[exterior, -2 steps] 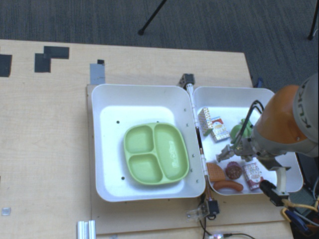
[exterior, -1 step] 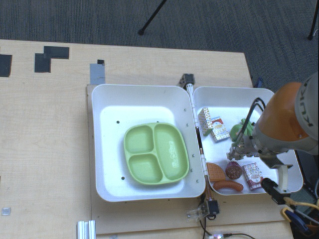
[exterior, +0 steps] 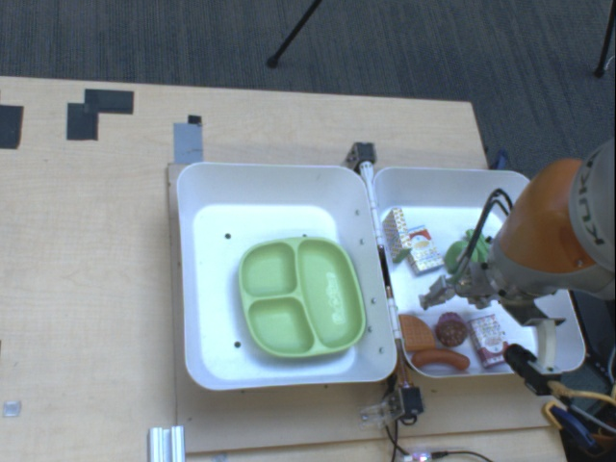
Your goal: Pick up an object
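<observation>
The right bin [exterior: 539, 359] holds several small things. A red-and-white packet [exterior: 410, 242] lies near its far left. Beside the arm, a green item [exterior: 460, 252] is partly hidden. A brown bread-like piece [exterior: 417, 330], a dark red round item [exterior: 450, 330], an orange sausage [exterior: 442, 359] and a small printed packet [exterior: 488, 337] sit along the bin's near side. My gripper [exterior: 444, 293] hangs low over the middle of this bin, just above the dark red round item and the brown piece. Nothing shows between its fingers.
The left bin [exterior: 207, 258] carries a light green three-compartment plate [exterior: 301, 296]. A metal divider [exterior: 377, 248] runs between the two bins. The grey and orange arm [exterior: 549, 234] covers the right bin's right side. Cables lie at the bench's near right corner [exterior: 568, 417].
</observation>
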`<state>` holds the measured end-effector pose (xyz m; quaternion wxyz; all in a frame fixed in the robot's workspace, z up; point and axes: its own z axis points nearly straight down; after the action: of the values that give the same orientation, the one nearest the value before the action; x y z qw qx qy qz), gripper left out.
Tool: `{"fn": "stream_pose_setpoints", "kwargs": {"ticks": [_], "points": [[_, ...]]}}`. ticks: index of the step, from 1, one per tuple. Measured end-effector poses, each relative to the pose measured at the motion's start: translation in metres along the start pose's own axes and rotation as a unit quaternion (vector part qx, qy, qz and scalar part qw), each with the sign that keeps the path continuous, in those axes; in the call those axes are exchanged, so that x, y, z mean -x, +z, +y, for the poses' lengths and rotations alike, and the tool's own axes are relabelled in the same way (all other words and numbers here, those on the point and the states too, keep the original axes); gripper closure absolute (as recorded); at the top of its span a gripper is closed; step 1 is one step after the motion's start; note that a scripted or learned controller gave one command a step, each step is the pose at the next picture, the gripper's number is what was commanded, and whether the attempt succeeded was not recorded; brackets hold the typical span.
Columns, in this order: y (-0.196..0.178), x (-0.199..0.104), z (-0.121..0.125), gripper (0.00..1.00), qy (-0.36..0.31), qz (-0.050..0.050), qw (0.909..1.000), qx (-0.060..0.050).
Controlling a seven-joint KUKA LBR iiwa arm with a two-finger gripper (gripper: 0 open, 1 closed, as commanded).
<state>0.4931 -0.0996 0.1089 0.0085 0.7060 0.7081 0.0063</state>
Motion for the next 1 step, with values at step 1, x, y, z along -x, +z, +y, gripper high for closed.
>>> {"fn": "stream_pose_setpoints", "kwargs": {"ticks": [1], "points": [[-0.0104,-0.0007,0.0017,1.0,-0.001,0.0,1.0,0.002]]}}
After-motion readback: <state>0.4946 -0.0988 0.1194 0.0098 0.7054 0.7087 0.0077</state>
